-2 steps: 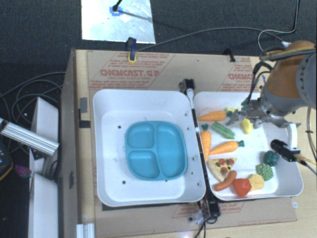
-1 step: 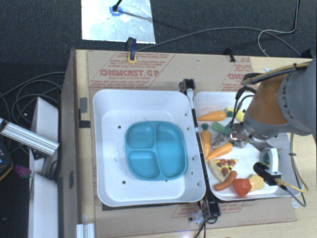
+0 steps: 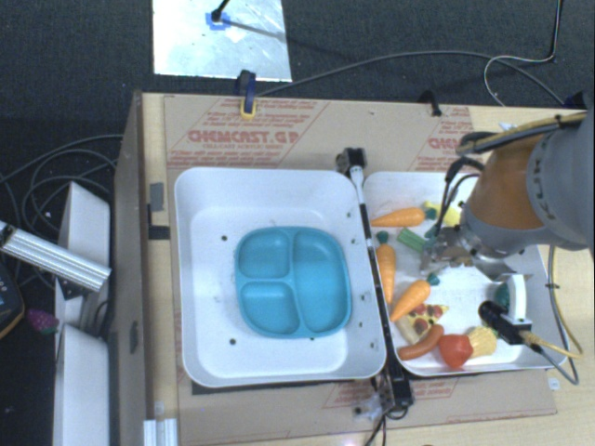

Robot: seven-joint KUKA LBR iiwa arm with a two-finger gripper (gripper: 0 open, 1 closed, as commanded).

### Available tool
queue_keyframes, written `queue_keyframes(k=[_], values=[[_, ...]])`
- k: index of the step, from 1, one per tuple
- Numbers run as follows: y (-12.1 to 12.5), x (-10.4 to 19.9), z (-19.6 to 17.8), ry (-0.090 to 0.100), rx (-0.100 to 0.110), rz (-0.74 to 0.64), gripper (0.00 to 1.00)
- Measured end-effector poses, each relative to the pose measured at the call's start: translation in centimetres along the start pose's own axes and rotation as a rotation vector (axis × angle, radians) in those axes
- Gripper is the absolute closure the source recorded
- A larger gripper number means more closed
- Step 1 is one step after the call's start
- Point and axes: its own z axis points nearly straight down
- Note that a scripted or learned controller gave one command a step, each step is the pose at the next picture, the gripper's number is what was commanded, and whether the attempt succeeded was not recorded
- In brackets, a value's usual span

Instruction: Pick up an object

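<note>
Reaching from right, gripper low over right bin

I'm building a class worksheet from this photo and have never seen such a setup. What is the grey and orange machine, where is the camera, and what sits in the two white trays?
The machine is a robot arm reaching in from the right; its gripper hangs over the right bin. One camera looks down from above at a slant. The left bin holds a blue divided plate. The right bin holds toy food: three carrots, a sausage, a tomato and other small pieces. I cannot see anything gripped.
</note>
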Motion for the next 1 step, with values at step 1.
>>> queue_keyframes(k=[1], values=[[-0.92, -0.57, -3.57, 0.000, 0.001, 0.001, 1.00]])
